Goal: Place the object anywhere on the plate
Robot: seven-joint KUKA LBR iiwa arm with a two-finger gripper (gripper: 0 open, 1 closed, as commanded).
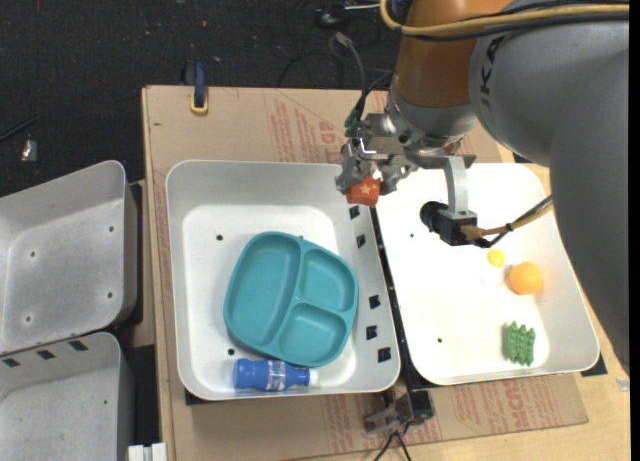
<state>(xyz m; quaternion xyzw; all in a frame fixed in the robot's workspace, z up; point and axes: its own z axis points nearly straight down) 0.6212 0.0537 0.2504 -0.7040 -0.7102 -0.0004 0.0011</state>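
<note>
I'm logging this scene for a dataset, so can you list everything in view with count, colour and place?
Bins: two, white, side by side on the bench.
Plate: one, teal, three compartments, in the left bin.
Bottle: one, blue with a white end, lying at the left bin's near wall, just below the plate.
Small object: one, red-orange, at the gripper's tip above the wall between the bins.
Ball: one, orange, right bin.
Small yellow item: one, right bin, beside the ball.
Green item: one, bumpy, right bin's near right part.
Clamp: one, blue and yellow, board's far left edge.
Arm: one, grey with orange band.
Gripper: one, over the divide.
</note>
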